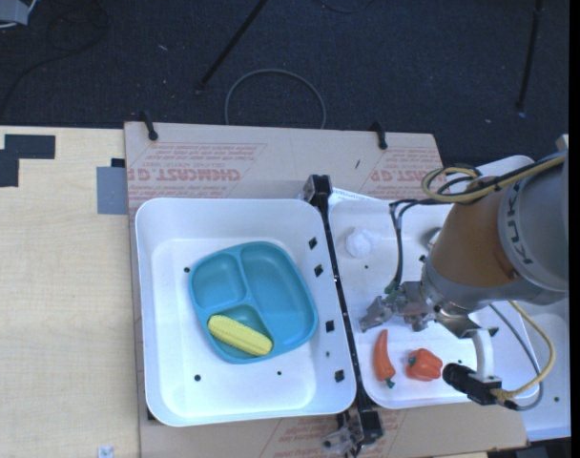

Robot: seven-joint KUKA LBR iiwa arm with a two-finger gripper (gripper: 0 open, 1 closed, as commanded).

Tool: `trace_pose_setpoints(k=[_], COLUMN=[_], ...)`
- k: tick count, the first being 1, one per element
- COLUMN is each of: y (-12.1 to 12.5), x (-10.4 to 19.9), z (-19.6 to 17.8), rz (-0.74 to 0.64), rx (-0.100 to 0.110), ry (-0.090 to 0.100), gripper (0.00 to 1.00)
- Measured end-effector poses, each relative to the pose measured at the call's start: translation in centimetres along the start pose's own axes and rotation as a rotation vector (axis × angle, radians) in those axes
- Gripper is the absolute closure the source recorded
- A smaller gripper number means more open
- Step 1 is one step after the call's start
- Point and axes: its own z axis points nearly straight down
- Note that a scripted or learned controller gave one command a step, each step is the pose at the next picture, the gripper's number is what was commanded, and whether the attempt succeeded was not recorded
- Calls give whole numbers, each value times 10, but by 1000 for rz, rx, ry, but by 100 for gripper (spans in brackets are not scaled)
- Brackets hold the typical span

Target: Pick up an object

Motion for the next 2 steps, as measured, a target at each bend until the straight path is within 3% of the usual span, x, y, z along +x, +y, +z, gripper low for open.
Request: trace_pose_setpoints(k=[1, 2], y=[1, 2], x=[-2, -6], z=[-13, -55], rz=[9, 7], rx=[-3, -10], ry=[0, -2], gripper=[100, 100])
